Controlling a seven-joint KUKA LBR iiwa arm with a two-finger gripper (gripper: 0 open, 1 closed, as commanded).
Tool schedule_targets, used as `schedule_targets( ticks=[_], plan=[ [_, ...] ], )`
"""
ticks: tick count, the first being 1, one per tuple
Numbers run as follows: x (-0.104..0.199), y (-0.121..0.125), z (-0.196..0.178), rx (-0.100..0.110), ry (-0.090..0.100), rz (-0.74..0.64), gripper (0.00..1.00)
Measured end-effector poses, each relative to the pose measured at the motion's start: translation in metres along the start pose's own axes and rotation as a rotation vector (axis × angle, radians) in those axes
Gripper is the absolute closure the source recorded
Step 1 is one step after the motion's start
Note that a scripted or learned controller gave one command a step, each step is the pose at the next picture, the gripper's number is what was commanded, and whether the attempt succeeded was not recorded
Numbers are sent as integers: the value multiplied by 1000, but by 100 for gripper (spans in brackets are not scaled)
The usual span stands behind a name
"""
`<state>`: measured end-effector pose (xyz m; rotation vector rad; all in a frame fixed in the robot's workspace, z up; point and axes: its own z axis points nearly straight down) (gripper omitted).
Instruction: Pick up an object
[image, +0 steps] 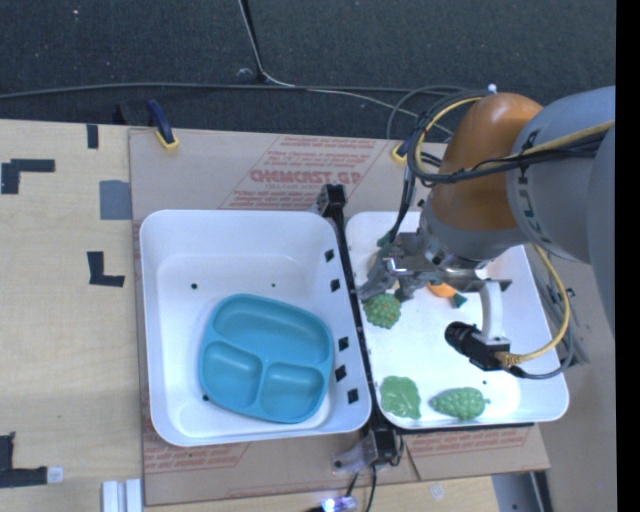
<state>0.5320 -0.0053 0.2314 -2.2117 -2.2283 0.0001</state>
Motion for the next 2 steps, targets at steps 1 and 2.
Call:
schedule_targets(
  ticks=[1, 2],
  plan=[
    [45, 6, 5, 1, -1, 1, 100],
    [100, 8, 16, 2, -1, 1, 100]
  ],
)
